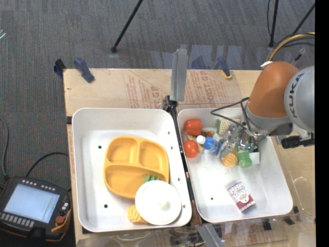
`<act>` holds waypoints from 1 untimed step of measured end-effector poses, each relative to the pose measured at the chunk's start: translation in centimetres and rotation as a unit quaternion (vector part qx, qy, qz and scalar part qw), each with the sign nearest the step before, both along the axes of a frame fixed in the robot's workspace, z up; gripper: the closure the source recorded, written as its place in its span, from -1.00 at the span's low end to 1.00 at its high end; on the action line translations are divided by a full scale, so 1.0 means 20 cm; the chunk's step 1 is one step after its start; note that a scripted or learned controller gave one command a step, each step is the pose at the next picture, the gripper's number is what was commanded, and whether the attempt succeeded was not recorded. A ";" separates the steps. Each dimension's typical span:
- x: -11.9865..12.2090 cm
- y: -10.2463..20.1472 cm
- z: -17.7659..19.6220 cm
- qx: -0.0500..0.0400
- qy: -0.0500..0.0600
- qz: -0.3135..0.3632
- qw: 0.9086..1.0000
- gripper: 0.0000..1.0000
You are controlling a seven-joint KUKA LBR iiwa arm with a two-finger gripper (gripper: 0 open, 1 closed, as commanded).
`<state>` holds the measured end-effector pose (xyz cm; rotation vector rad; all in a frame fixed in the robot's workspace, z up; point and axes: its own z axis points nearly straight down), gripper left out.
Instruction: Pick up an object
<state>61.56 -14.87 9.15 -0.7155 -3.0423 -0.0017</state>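
Camera view: we have the tool (237,140) down in the right bin (267,199), sitting in a tight cluster of small items at the bin's upper middle. We cannot tell the tool's state; clutter and wiring hide the tip.

Risk, as we judge it: the cluster is crowded. A yellow corn piece (229,159) and a green piece (244,160) lie touching each other just below the tool, and a blue-and-white bottle (207,142) sits just left of it. Closing here could catch two items at once or wedge one sideways, and it would slip out on the lift. Round shapes roll easily too.

Likeliest target is the corn piece, directly under the tool, toward the bin's near side. Two red tomatoes (194,127) sit further left, near the bin's left wall. A small carton (241,197) lies alone, well apart, toward the bin's near edge — a cleaner pick if this one fails.
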 end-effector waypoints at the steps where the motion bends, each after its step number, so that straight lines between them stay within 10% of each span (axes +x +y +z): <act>1: 0.02 0.34 0.73 -0.003 -0.016 -0.042 0.999 1.00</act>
